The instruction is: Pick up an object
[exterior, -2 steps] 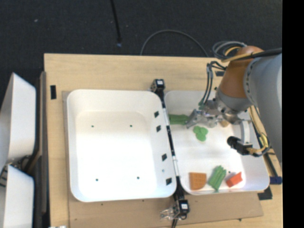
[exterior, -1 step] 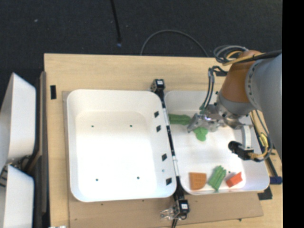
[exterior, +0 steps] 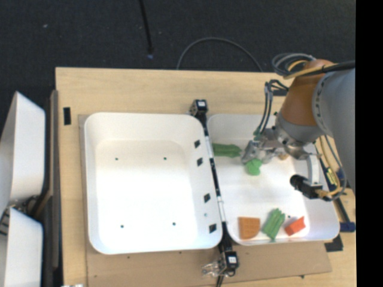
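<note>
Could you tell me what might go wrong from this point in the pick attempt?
The gripper sits right over a small green object, with a longer green piece close beside it, so it might nudge or catch the wrong one. Both lie close to the right bin's inner wall, which could block a finger. The orange wedge, ridged green block and red piece are clustered.

The bench carries 2 shallow white plastic bins (exterior: 146, 244), side by side. There are 5 small objects in all, every one in the right-hand bin: 1 long green block (exterior: 225, 150), 1 small round green piece (exterior: 253, 168), 1 ridged green block (exterior: 273, 223), 1 orange wedge-shaped block (exterior: 249, 226), and 1 small red-orange block (exterior: 295, 225). That makes 3 green, 2 orange or red.
</note>
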Robot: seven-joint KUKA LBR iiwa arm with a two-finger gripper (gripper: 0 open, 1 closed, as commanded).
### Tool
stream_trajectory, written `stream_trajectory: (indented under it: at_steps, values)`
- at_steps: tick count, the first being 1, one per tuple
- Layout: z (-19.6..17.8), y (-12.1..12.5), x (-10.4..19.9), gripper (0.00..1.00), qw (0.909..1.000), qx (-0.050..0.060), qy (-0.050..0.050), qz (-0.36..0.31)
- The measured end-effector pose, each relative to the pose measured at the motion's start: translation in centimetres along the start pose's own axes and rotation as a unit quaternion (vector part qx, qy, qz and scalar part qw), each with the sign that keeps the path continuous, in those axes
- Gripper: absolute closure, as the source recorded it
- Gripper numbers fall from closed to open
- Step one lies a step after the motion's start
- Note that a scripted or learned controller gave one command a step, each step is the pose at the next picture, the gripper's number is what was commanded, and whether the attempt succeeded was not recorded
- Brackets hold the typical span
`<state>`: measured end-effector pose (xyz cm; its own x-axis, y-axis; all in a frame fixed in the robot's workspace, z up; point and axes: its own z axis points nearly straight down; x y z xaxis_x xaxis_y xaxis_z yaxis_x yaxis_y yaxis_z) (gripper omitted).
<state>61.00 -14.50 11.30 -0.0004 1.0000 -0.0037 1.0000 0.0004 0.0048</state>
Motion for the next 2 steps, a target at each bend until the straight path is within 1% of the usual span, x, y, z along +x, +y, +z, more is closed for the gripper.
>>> stream_trajectory:
  at_steps: [1,2]
  values:
    - [-9.5,2.7,7.0,1.0,1.0,-0.003,0.002,-0.004]
    - [-11.8,0.8,17.1,1.0,1.0,0.001,0.004,-0.006]
